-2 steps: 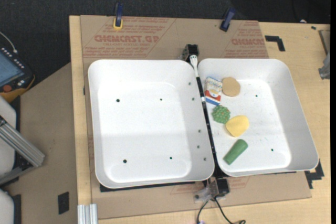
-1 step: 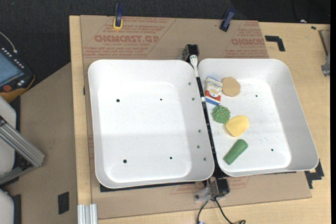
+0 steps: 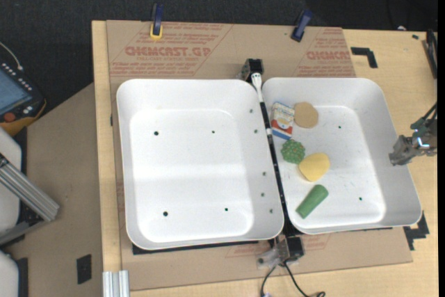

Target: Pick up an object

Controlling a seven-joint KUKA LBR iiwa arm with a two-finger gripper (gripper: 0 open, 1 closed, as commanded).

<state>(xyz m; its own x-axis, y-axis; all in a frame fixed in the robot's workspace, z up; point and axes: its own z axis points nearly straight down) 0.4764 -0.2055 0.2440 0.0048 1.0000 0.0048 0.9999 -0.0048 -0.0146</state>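
While the gripper (image 3: 407, 147) hangs at the right bin's (image 3: 361, 90) right rim — how its jaws stand I cannot tell — the objects cluster along that bin's left wall, green cylinder (image 3: 312, 199) lying slantwise nearest the front edge.

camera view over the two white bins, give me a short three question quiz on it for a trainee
1. True or false: the yellow rounded object lies in the left white bin.
2. Which item lies nearest the right white bin's front rim: A) the green cylinder, B) the tan round disc, C) the small red, white and blue packet?
3. What touches the yellow object on its upper left side?

Key:
1. False; it lies in the right bin.
2. A.
3. The bumpy green ball.

The gripper sits at the right bin's right rim, apart from all items.
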